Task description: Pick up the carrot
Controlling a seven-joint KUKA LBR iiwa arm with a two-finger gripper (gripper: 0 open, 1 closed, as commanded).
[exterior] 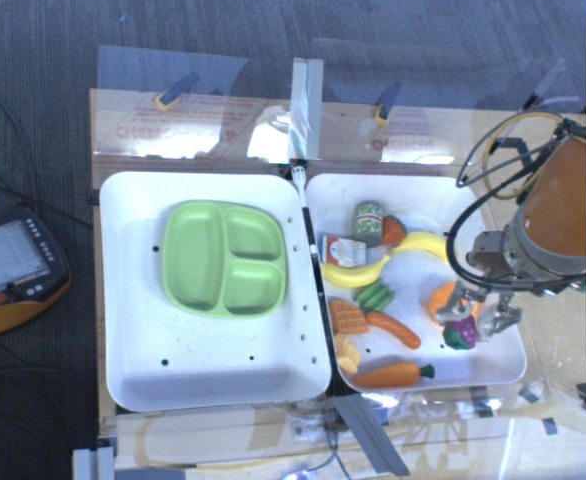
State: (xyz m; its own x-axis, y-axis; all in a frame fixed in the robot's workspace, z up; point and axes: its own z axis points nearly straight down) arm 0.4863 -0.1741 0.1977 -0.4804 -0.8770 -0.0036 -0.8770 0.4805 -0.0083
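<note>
In the camera view, the two-finger claw [480,311] hangs from the grey arm with its orange band, over the right side of the right shallow white bin [420,200]. Whether it is released or clenched I cannot tell; the tips sit among toys and nothing is plainly caught between them. Directly at the claw lie a small orange rounded toy [442,299] on its left and a purple toy with a green top [460,334] just below. The task's thing, the long orange plastic carrot with a green stub end [388,374], lies flat near the bin's front wall, below and left of the claw, apart from it. A second, slimmer orange carrot-like piece [394,329] lies left of the claw, beside a ridged green toy [375,296]. Further left are a yellow plastic banana [365,272] and, well beyond, the green divided plate [224,259] in the left bin.

By my judgement the step in hand is the approach: the claw is not over the carrot. The next move calls for shifting down-left, aligning across the carrot's length, and descending clear of the purple toy.
</note>
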